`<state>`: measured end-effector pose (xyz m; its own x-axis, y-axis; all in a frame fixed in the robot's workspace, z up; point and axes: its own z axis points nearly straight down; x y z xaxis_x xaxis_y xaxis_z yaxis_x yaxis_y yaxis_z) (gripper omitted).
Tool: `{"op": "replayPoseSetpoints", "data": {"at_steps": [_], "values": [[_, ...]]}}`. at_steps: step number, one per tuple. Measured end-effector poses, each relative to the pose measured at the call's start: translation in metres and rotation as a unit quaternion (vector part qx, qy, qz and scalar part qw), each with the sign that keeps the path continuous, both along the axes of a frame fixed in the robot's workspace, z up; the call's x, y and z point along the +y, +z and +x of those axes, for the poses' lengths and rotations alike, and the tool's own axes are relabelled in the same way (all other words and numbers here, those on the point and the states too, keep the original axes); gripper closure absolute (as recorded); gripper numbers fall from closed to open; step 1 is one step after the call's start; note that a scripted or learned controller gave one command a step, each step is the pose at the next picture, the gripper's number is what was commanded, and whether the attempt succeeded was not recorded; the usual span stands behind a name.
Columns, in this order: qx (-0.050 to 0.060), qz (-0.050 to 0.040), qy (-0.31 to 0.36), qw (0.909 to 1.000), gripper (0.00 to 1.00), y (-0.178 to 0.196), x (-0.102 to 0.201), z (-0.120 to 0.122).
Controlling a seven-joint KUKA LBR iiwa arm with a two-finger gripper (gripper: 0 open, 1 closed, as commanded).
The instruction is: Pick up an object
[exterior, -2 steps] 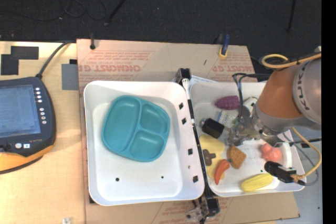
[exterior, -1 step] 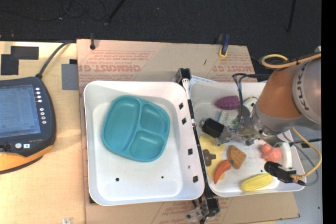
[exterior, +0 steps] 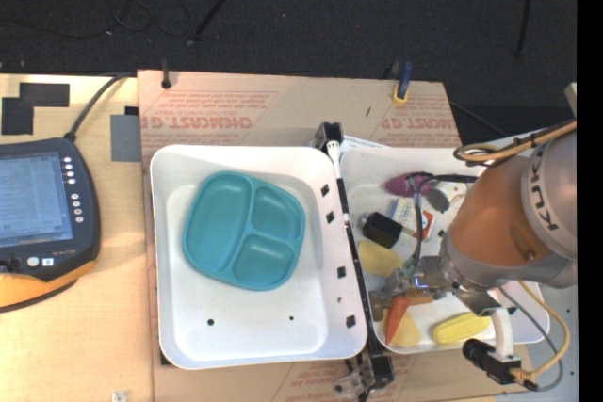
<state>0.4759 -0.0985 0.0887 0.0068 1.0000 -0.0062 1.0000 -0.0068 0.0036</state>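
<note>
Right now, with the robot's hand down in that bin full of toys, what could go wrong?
The right bin is crowded. The gripper sits low among an orange carrot-like piece, a yellow block and a black box, so it might grab two at once, or pinch only an edge and drop it. The arm also covers much of the bin, so it could nudge hidden toys. The teal plate in the left bin looks safely away.

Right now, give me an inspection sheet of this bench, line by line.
Surface: cardboard sheet under two white bins.
Job's things: right bin holds a black block, purple item, orange carrot-like piece, yellow corn-like piece.
Clutter: teal divided plate in the left bin.
Pincer: pincer low in the right bin; grip unclear.
Cables: yellow cable by the arm; black cables on the floor.
Surroundings: control pendant at left.
</note>
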Motion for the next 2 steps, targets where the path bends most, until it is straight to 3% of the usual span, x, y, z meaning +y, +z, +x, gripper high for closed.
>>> {"op": "replayPoseSetpoints", "data": {"at_steps": [1, 2], "values": [[0.002, 0.0025, -0.002, 1.0, 1.0, 0.009, 0.001, 0.0], [-0.003, 0.0041, 0.006, 1.0, 1.0, 0.103, 0.055, 0.058]]}}
